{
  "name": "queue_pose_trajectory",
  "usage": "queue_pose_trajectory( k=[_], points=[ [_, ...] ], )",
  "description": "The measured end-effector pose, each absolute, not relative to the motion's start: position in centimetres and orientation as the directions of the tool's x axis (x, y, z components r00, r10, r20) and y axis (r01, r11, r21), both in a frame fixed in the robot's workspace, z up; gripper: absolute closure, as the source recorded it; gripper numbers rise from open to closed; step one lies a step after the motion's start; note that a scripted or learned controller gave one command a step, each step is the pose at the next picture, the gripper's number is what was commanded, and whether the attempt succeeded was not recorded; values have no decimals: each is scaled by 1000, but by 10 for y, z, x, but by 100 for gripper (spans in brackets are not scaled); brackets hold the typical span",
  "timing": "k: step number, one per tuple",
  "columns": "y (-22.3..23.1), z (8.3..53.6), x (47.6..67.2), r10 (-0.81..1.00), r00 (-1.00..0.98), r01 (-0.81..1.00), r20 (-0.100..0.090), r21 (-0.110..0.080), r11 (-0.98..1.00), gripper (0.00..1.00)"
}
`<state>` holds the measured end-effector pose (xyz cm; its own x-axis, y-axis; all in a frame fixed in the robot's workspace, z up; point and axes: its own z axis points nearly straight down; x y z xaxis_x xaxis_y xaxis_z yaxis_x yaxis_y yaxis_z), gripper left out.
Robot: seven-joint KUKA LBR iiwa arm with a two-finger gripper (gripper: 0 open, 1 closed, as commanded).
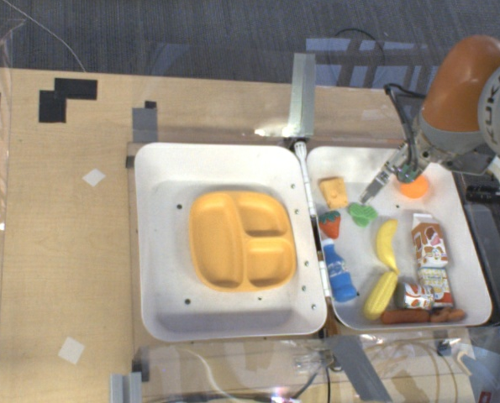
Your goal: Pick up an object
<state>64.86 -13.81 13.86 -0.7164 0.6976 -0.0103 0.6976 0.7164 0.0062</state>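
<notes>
Camera view: my gripper (374, 191) hangs upper right, finger state unreadable; green toy (362, 215) lies just below-left of it.

The arm (476, 99) is bulky and rounded, with a glossy orange dome on top and smooth grey casing beside and beneath it (part of a dark letter shows on the grey shell at the right edge). A thin black cable (401, 107) loops along its left side. The gripper (386, 179) is slim, grey metal with a small teal patch near its base, narrowing to a dark tip.
</notes>
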Motion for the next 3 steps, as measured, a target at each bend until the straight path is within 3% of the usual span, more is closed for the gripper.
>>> queue_pose_trajectory(
  k=[1,2,3],
  points=[
    [-117,89,603,884,-468,884,-6,10,468,0],
    [-123,89,581,965,-261,965,-5,12,261,0],
    [-106,90,545,994,-112,994,-4,16,112,0]
  ],
)
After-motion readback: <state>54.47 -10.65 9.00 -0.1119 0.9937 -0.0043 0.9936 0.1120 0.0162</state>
